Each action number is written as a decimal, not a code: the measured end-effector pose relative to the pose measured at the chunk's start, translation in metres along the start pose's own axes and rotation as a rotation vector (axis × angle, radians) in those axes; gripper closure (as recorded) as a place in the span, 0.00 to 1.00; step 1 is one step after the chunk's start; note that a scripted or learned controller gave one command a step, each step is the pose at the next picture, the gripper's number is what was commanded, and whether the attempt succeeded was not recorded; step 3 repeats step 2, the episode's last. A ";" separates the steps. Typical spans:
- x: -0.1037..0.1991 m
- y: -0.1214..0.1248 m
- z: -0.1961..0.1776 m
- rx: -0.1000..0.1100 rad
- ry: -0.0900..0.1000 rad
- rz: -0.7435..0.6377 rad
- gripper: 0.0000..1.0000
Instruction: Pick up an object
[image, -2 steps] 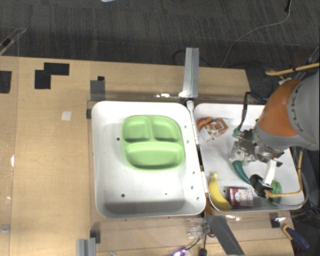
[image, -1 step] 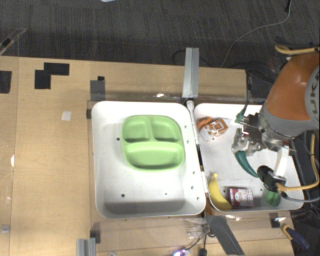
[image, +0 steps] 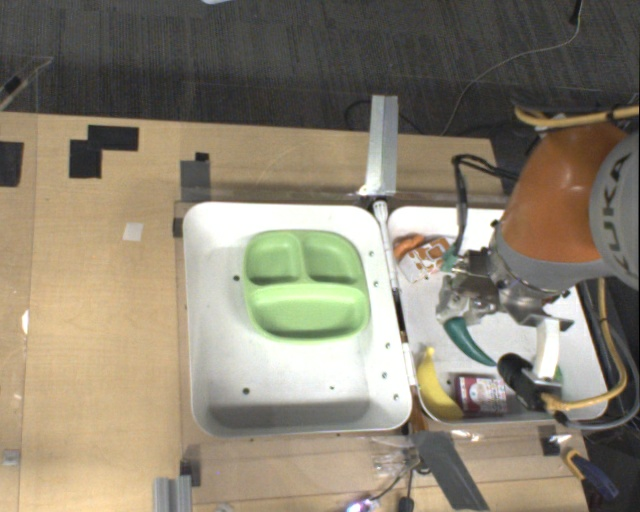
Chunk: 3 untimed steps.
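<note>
Gripper (image: 468, 300) low over right bin (image: 590, 375), just above teal item (image: 468, 338); banana (image: 436, 385), dark bottle (image: 482, 392) and orange packet (image: 418, 250) lying nearby. Cannot tell gripper state, too cluttered. Nothing visibly lifted; pick likely not done yet. Green divided plate (image: 304, 282) in left bin (image: 215, 330), untouched.

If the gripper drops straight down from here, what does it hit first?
Most likely the teal tool lying right under the gripper in the right bin. Depth is unclear from this slanted view; it could land on bare bin floor just beside it. The banana lies nearer the bin's front edge.
</note>
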<state>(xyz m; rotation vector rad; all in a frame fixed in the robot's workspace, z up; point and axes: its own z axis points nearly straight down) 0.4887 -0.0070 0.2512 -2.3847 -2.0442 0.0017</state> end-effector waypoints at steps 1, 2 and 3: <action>0.036 -0.006 0.000 0.001 0.000 -0.304 1.00; 0.058 0.016 0.021 0.000 0.000 -0.322 1.00; 0.058 0.016 0.021 0.000 0.000 -0.322 1.00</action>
